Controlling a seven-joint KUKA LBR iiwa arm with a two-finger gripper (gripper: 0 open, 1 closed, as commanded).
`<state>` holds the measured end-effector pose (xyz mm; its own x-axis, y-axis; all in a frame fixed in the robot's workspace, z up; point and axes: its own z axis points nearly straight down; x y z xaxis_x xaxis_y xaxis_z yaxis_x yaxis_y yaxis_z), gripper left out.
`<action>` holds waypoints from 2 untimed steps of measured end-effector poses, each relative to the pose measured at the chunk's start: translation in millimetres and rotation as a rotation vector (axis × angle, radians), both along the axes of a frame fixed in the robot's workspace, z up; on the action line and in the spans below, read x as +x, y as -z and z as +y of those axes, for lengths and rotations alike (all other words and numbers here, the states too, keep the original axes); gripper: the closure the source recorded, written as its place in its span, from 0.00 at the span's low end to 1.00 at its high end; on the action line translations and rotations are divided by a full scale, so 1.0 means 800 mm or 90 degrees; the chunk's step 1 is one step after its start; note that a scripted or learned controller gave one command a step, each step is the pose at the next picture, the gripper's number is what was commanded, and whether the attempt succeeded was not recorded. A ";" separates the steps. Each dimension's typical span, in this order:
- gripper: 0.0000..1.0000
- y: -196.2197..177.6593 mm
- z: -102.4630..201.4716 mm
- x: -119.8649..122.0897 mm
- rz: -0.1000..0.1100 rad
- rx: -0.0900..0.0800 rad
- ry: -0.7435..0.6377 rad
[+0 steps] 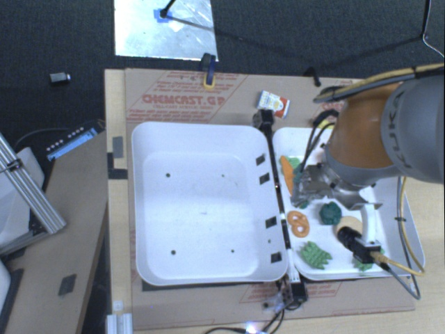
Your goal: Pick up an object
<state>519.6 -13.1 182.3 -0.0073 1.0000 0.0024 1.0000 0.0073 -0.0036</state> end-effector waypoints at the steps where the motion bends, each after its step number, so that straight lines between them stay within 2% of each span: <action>1: 1.00 -0.021 0.116 0.041 -0.005 0.001 -0.004; 2: 1.00 -0.033 0.107 0.040 -0.004 -0.001 0.001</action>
<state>551.6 72.8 208.7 -0.0061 1.0000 0.0010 1.0000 0.0061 0.0019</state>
